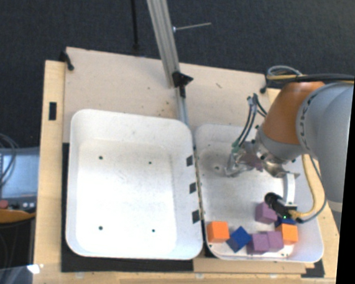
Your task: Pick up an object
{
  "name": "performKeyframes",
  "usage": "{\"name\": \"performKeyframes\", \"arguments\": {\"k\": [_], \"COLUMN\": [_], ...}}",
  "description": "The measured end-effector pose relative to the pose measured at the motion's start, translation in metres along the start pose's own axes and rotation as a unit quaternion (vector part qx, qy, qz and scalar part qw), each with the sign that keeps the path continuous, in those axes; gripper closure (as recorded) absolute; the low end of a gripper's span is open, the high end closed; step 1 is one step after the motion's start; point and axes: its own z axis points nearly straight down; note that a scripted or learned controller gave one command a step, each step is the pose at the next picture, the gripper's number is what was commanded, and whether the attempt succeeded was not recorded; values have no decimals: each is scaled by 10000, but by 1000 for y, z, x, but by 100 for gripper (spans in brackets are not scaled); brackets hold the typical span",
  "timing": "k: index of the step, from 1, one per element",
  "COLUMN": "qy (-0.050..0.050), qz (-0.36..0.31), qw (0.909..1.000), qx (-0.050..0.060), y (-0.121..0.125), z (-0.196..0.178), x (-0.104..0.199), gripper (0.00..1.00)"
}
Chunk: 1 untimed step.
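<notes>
My gripper hangs over the upper left part of the right bin, with nothing visibly in it. The blocks lie well away from it, along the bin's near edge: an orange cube, a blue cube and two purple blocks side by side. Further right sit another purple block and a small orange block. The arm's grey body and orange band cover the bin's upper right corner.
The left bin lies beside the right one across a narrow divider. A slanted metal pole rises from the bench behind the bins. Cables run along the right bin's far side.
</notes>
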Motion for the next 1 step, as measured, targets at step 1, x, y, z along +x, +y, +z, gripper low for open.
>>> {"name": "performKeyframes", "arguments": {"k": [1], "qy": [2], "qz": [-65], "qw": [10000], "qx": [-5], "y": [4], "z": [-51], "x": [9], "gripper": [100]}}
